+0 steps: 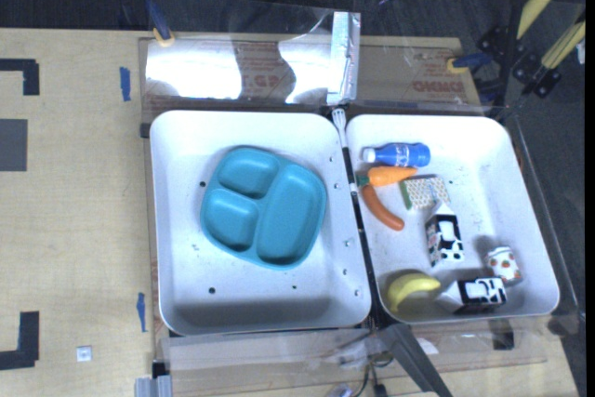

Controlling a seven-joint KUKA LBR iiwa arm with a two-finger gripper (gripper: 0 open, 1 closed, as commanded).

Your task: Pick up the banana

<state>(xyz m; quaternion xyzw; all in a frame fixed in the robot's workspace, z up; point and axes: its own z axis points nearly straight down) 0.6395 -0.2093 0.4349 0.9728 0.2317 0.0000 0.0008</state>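
Banana lying in right bin, near front wall, just left of black-white carton. Likely light, smooth, curved; gripping across mid-body looking best. End effector state: cannot tell.

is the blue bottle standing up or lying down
Lying down. The blue bottle rests on its side near the back of the right bin, white cap pointing left, just above the carrot.

The banana is lying low against the right bin's near wall, its underside hidden. The 2 small black-and-white cartons are looking too blurred to read, perhaps milk boxes.
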